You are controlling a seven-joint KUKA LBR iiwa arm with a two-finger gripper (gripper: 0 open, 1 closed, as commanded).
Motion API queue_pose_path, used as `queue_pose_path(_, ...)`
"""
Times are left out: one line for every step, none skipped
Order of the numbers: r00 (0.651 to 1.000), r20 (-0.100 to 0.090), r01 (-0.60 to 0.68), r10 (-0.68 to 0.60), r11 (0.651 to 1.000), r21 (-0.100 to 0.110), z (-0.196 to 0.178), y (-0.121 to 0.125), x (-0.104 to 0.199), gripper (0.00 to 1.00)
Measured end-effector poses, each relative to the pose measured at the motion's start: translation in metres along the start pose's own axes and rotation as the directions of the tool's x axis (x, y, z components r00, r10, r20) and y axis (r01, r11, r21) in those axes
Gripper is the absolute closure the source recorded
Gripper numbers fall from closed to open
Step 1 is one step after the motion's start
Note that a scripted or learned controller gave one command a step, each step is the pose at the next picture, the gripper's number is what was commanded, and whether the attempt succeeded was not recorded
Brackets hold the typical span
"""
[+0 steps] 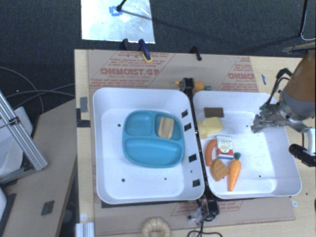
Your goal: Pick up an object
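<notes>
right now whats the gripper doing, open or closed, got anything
Gripper: cannot be told; it sits over the right bin, apart from the toy food, with nothing seen in it.

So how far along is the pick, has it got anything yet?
Nothing looks picked yet. The gripper sits over the right bin, right of the toy food, with no object seen between its fingers. The carrot, sausage, cheese and brown block lie in that bin. One piece rests on the blue plate. The grasp and lift remain.

Grey arm [301, 90] from the right, wrist angled down-left.
</notes>
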State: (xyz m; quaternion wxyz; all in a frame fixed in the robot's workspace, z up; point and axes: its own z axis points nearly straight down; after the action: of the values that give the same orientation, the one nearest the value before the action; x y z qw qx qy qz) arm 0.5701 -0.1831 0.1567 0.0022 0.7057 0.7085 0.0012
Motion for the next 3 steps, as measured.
queue_pose_path(1.0, 0.0, 0.001, -0.001, 1.0, 0.0, -0.062, 0.005, 0.0, 1.0)
queue_pose_path(1.0, -0.001, 0.001, -0.001, 1.0, 0.001, -0.068, 0.006, 0.0, 1.0)
queue_pose_path(1.0, -0.003, 0.004, -0.004, 1.0, 0.005, -0.077, -0.026, 0.043, 1.0)
